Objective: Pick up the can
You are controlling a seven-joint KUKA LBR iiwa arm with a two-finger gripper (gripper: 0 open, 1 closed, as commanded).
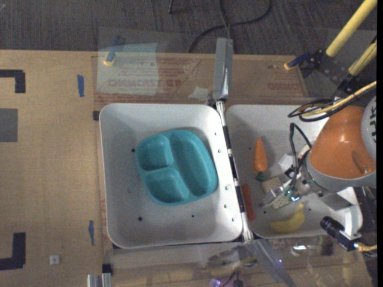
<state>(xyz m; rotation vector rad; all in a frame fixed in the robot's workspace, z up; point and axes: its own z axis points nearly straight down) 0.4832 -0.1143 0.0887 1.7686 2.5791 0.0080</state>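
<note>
Overhead view of the surface (pixel 54 160), carrying two white bins side by side. The left bin (pixel 119 220) is holding a teal divided tray (pixel 176 166). The right bin (pixel 239 124) is serving here as the landmark. Along its left wall a carrot (pixel 260 154) is lying upright in the picture, with a thin red item (pixel 248 201) lying just below it against the same wall. Near the bin's lower edge a banana (pixel 288 221) is resting. The arm (pixel 341 151), with its orange band, is reaching into the bin from the bin's right side, and the tool (pixel 280 191) is hanging low over the bin floor, between the carrot and the banana and just above the banana.

Whether the tool is wide or narrow cannot be told, since its tip is blurring into cables and metal parts. Nothing is clearly sitting in it. The can cannot be made out; it may be lying under the arm. Judged so, the pick is not yet done: finding, gripping and lifting are all remaining.
</note>
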